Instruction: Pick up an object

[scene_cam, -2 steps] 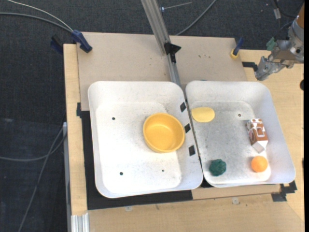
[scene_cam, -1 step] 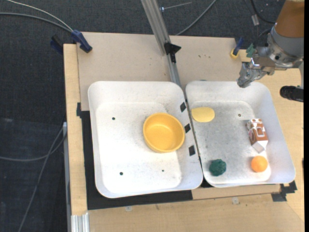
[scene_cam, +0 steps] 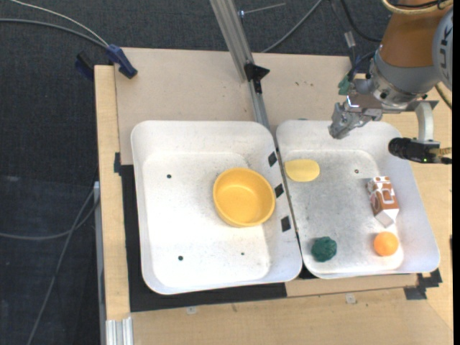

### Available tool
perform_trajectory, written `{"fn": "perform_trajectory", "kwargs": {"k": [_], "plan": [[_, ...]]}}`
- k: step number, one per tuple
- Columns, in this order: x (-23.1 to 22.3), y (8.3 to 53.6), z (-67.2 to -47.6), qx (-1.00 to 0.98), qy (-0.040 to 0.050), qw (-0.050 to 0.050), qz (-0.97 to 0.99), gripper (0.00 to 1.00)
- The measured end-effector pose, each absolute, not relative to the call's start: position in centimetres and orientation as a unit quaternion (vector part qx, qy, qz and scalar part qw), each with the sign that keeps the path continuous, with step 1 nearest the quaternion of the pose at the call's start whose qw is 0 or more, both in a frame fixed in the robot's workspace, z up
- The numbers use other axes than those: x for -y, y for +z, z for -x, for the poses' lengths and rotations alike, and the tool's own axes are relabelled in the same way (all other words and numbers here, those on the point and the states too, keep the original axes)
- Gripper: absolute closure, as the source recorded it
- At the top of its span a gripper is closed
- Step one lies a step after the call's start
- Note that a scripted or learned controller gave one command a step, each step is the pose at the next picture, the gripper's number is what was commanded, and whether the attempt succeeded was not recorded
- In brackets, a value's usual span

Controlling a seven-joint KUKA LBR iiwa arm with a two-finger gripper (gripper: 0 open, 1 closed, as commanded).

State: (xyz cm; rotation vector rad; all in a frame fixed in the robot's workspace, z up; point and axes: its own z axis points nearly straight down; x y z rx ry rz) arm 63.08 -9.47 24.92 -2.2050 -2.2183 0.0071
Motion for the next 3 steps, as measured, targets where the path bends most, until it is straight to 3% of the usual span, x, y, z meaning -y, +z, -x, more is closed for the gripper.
{"fn": "perform_trajectory", "kwargs": {"k": [1,3], "plan": [[4.5,24.9,-61.4,0.709,0.0026,0.007,0.705,1.00],[-7.3,23.9,-61.1,0.710,0.0002,0.003,0.705,1.00]]}}
